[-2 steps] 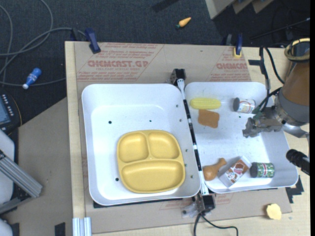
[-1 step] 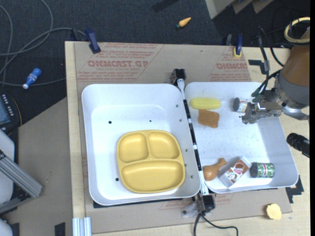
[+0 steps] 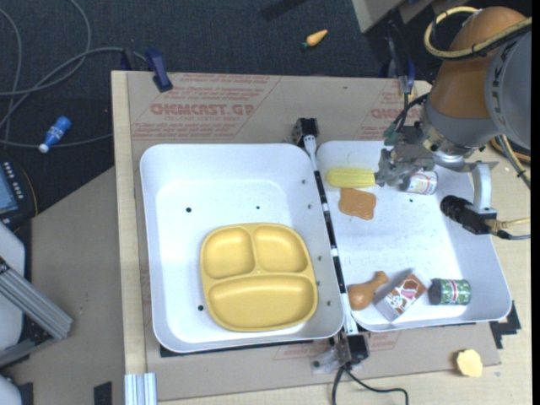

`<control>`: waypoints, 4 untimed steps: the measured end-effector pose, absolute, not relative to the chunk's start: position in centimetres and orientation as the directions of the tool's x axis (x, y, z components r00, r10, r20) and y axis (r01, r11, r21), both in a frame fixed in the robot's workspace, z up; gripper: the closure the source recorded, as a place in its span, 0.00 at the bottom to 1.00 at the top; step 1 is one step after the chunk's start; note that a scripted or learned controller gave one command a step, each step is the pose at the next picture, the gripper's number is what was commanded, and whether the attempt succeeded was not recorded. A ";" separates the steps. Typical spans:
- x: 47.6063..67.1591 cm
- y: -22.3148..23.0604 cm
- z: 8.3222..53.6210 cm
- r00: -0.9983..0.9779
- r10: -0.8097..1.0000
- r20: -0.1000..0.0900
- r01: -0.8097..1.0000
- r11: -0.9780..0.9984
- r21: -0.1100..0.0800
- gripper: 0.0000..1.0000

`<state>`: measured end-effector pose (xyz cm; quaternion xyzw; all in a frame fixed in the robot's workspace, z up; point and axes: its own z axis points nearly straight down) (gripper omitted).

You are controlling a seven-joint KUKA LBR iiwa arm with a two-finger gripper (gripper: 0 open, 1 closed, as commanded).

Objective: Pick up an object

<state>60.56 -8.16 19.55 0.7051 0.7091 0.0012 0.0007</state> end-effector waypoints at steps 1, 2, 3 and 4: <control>60.4 -8.5 19.8 -0.001 1.000 -0.002 1.000 0.001 0.002 0.00; 59.5 -10.2 8.0 0.002 1.000 0.001 1.000 -0.002 -0.007 0.00; 64.4 -9.4 8.5 -0.003 1.000 -0.001 1.000 0.003 0.005 0.00; 63.4 -9.3 8.5 0.000 1.000 0.000 1.000 0.000 -0.002 0.00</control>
